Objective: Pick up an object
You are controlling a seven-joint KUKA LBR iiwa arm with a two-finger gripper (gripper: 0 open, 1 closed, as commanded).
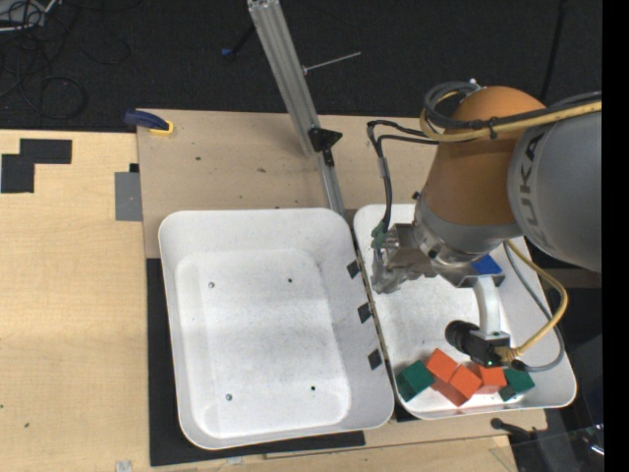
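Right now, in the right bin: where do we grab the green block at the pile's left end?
Come from straight above onto the green block at its left end, which pokes clear of the pile. The orange block butts against its right side, so closing across its far and near faces looks safer, though the bin wall sits close on the near side.

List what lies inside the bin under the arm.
Orange blocks and green blocks cluster at its near edge; a blue piece peeks out. The arm hides much of the bin.
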